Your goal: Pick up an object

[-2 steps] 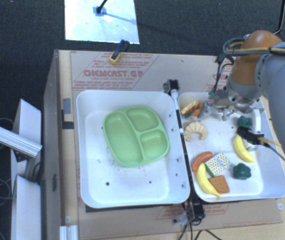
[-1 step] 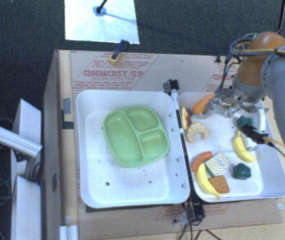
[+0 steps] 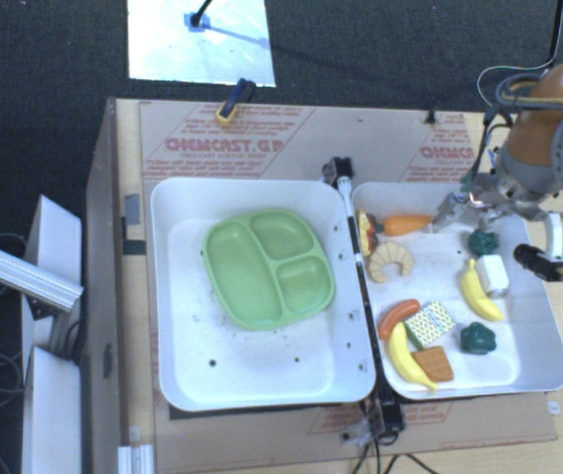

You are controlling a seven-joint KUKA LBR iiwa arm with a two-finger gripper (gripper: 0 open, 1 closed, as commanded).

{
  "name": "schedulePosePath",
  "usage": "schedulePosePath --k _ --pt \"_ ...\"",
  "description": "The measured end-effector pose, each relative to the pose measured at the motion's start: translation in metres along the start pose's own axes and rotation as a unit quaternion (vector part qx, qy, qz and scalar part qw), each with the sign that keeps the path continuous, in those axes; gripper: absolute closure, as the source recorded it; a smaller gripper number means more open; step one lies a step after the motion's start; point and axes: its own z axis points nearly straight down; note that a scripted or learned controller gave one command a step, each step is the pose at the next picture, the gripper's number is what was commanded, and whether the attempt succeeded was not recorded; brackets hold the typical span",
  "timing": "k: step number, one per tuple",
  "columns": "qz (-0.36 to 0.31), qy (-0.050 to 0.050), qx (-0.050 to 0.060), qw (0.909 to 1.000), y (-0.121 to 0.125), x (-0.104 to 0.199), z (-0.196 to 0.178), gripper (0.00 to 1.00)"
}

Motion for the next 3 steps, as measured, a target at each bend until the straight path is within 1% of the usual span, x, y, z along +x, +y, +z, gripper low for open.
schedulePosePath --k 1,2,3 --pt "-0.001 -0.001 0.0 1.0 0.0 0.0 0.0 0.0" --pt "0.0 -0.002 0.0 1.0 0.0 0.025 0.001 0.0" --pt "0.0 0.0 -0.001 1.0 0.0 0.0 0.0 0.0"
